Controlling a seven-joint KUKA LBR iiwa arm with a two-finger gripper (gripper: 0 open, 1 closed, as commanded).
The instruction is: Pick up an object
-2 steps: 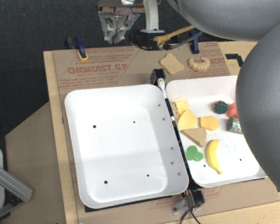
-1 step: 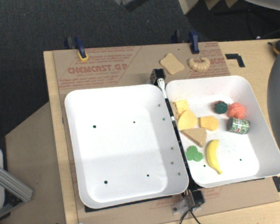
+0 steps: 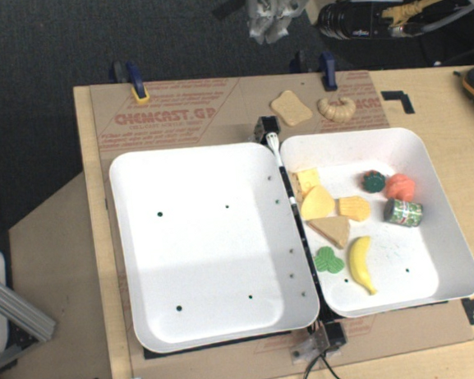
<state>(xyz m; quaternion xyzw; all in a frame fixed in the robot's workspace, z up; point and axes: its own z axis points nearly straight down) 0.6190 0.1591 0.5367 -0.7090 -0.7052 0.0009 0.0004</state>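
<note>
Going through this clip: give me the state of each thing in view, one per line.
Gripper: raised above the bench's far edge, blurred.
Banana: lying in the right bin.
Green can: on its side, same bin.
Cracker and pretzel: on the board, outside both bins.

Brown bench board [image 3: 205,105] carrying two white bins, left [image 3: 144,259] and right [image 3: 439,233]; toast-shaped piece [image 3: 290,107] and small croissant [image 3: 336,108] at far edge.

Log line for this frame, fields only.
gripper: raised beyond bins, fingers unclear | right bin: banana, other toy food | pick: not yet done
</note>
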